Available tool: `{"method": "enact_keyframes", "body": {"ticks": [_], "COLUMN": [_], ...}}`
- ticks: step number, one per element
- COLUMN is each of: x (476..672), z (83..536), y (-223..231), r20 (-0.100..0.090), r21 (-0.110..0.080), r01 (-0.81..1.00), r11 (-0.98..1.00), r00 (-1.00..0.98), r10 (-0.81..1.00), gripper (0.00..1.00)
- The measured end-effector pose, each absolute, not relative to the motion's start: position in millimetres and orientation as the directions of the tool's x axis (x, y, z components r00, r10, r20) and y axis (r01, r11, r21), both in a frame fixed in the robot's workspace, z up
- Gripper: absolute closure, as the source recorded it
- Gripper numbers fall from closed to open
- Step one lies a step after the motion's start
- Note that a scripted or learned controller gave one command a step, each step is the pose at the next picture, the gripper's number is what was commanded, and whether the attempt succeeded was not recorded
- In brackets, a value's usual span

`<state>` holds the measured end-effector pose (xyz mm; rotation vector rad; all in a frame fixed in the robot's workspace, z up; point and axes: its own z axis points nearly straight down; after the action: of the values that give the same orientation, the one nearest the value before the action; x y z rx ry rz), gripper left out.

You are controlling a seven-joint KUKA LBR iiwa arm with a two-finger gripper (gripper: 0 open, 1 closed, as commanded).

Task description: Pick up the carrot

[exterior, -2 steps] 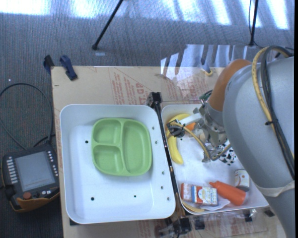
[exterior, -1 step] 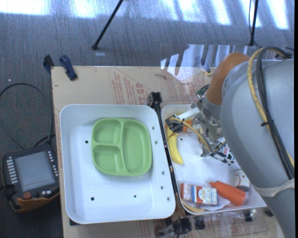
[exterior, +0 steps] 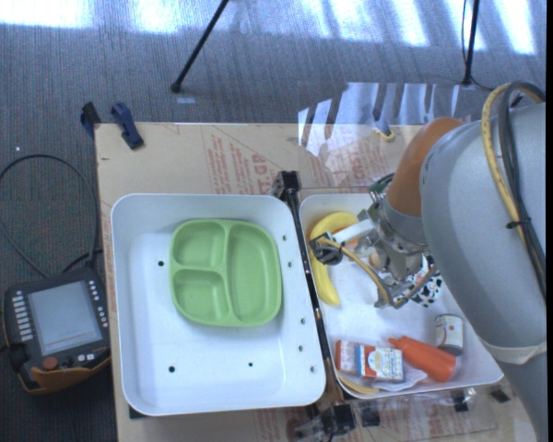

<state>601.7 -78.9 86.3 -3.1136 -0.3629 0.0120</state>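
The carrot (exterior: 426, 358) is an orange, tapered piece lying near the front right corner of the right bin (exterior: 484, 368), with its thick end pointing right. My gripper (exterior: 393, 282) hangs over the middle of that bin, under the grey arm and its orange band. It sits behind and to the left of the carrot and well apart from it. A yellow cable loops around the gripper, and the arm hides the back right part of the bin.
In the right bin, a banana (exterior: 325, 267) lies along the left wall. A red and white carton (exterior: 370, 360) rests just left of the carrot, with a small can (exterior: 449, 331) behind it. A black-and-white spotted object (exterior: 430, 289) lies beside the gripper. The left bin (exterior: 138, 339) holds a green divided plate (exterior: 227, 272).
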Motion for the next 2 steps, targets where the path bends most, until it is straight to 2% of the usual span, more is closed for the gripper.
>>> {"method": "enact_keyframes", "body": {"ticks": [1, 2], "x": [544.2, 527.4], "z": [189.5, 185.5], "y": [-11.7, -14.7], "r20": [0.000, -0.010], "r21": [-0.007, -0.008], "r01": [0.228, 0.196], "r11": [-0.974, -0.981], "r00": [0.974, 0.981], "r10": [0.228, 0.196], "gripper": [0.00, 0.00]}}
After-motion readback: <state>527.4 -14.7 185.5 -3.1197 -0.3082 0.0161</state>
